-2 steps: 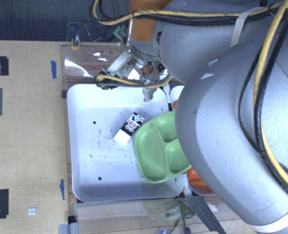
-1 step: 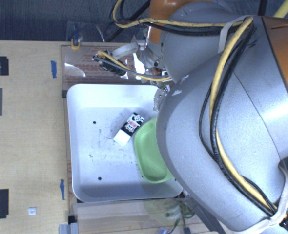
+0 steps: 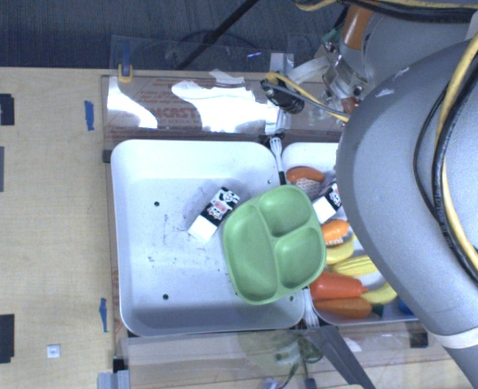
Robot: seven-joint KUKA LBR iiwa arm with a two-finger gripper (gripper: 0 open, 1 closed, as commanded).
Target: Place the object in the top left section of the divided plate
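Frankly, I judge this as the very start of the job: nothing lies in any section of the green divided plate (image 3: 273, 243), so the pick is not yet done. I'll take that plate as my landmark. It sits tilted across the wall between the two bins, most of it over the right end of the left bin (image 3: 142, 241), its right rim over the right bin (image 3: 320, 154).

Just left of the plate, close by its upper-left rim, a small black-and-white carton (image 3: 215, 212) lies on its side on the left bin's floor. It looks like the likeliest object for me to fetch, though the task does not name one. Right of the plate, partly under its rim, is a heap of toy food: an orange sausage-like piece (image 3: 305, 173) above, a carrot-like piece (image 3: 340, 286) and something yellow (image 3: 356, 263) below.

The arm (image 3: 417, 193) bulks over everything right of the plate, and from here I cannot tell how the gripper stands.

Next I would need the arm brought clear to the plate's left, above the carton, then a descent square to its long sides. Afterwards, the plate's tilt will make the top-left section an awkward target.
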